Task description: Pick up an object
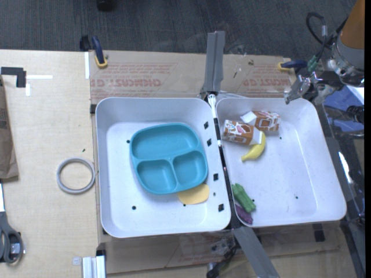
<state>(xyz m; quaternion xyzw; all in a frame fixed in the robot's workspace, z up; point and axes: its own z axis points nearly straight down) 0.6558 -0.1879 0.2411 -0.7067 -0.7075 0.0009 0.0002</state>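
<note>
The right bin (301, 172) holds two orange-and-white cartons (239, 132) (267, 121), a small banana (255, 150), a green vegetable toy (243, 197) and a purple piece (245, 216) at its near-left corner. In the left bin (110, 172) lie a blue divided plate (169, 158) and a yellow piece (195, 195) tucked under the plate's near edge. My gripper (300, 92) hangs over the right bin's far-right rim, up and to the right of the cartons. Its fingers stand open with nothing between them.
A metal bar (215, 62) runs back from where the two bins meet. On the bench to the left are a grey tape ring (75, 175) and scissors (9, 245). A blue-and-yellow clamp (97, 52) sits at the back left.
</note>
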